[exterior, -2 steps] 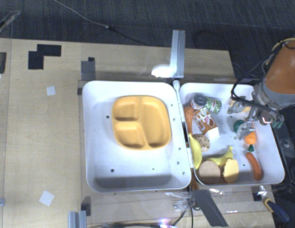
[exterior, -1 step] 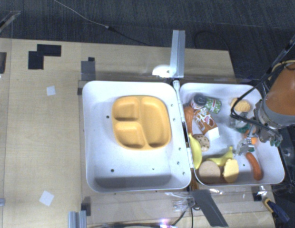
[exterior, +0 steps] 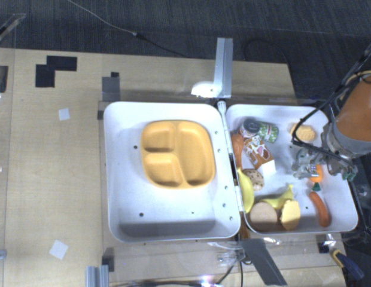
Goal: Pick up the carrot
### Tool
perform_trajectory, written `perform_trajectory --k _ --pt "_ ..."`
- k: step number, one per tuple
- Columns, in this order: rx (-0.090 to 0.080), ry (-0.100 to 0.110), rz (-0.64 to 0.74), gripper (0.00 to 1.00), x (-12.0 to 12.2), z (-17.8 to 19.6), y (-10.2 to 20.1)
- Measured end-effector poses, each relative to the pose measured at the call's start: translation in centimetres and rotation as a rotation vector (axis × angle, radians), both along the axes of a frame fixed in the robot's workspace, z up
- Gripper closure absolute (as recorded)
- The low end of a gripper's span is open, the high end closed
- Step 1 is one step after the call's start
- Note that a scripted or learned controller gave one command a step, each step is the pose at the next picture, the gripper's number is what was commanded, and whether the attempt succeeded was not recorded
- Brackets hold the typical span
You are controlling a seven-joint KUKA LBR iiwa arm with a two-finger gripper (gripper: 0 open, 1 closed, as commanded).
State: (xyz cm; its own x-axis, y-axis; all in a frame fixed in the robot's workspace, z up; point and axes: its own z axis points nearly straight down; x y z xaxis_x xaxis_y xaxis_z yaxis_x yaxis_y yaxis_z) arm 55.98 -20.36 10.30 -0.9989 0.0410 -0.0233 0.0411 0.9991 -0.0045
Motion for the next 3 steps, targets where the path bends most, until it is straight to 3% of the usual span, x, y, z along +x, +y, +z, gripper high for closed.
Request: perform_trajectory --k 1,2,3 --pt "0.003 0.013 0.066 1.00 -3.0 4.2 3.1" --pt "-0.004 0.017 0.568 1.00 -6.7 0.1 2.0" --pt "-0.010 0.007 0.582 1.00 -5.1 11.4 4.4"
